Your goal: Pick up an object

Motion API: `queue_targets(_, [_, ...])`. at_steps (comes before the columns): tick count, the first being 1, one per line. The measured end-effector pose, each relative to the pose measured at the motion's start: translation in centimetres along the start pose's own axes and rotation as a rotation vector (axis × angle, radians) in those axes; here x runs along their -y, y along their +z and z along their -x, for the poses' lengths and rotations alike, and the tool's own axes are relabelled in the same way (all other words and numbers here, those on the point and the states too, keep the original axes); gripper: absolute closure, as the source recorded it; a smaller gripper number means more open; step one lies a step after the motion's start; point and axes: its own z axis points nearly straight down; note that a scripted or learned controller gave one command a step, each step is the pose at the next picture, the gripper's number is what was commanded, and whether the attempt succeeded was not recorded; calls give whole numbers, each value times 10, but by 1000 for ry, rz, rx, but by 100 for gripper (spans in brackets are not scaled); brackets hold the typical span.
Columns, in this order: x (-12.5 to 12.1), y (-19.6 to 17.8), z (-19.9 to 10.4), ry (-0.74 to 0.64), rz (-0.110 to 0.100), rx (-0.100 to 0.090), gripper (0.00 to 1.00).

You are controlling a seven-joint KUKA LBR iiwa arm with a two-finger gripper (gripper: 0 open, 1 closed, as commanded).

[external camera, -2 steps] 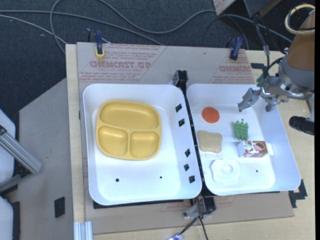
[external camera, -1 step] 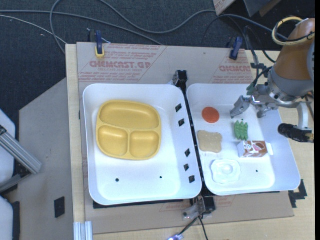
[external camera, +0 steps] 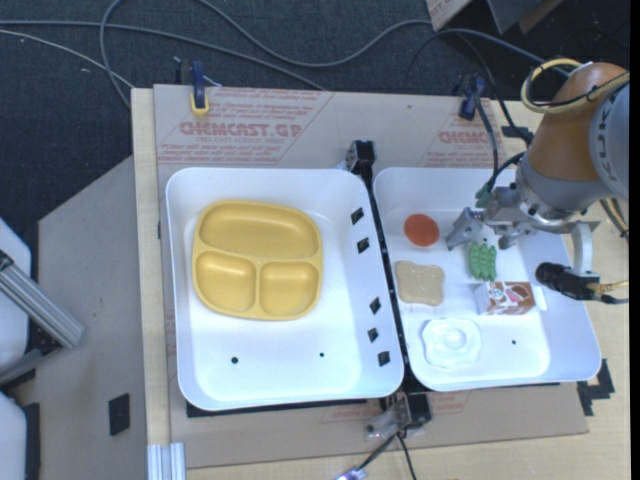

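In the right bin [external camera: 570, 353] lie a red-orange disc [external camera: 421, 230], a slice of toast [external camera: 420, 283], a green ridged piece [external camera: 483, 261], a fried egg [external camera: 450, 341] and a small red-and-white packet [external camera: 508, 297]. My gripper [external camera: 486, 234] hangs over the bin's back middle, just behind the green piece and to the right of the red-orange disc. Its fingers stand open, with nothing between them. The arm comes in from the right above the bin's far right corner.
A yellow three-compartment plate [external camera: 258, 259] rests in the left bin [external camera: 280, 373]. A black divider [external camera: 375, 268] with clips runs between the bins. Blue clamps [external camera: 199, 86] hold the cardboard base at the back. Cables lie on the dark floor behind.
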Motion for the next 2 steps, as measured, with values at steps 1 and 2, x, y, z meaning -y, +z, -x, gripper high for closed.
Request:
queue_targets(1, [-2,37,1,2,7,5,0])
queue_targets(2, [-1,26,0,2,7,2,100])
